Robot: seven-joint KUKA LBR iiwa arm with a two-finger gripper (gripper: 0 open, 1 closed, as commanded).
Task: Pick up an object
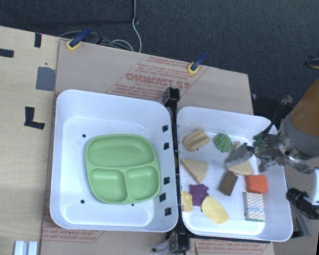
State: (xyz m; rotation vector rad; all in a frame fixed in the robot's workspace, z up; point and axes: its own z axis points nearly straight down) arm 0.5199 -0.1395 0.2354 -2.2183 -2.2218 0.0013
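Yellow piece [214, 209] near front rim, jaws [243, 155] above tan block [243, 167]

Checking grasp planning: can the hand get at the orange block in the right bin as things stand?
Probably yes. The hand hovers in the right bin, just up-left of the orange block. The block's top is uncovered, though the brown block and patterned block crowd its sides.

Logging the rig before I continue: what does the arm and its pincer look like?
The arm is grey with a broad orange band above the wrist. Its pincer is dark grey metal, and a black cable runs alongside the wrist.
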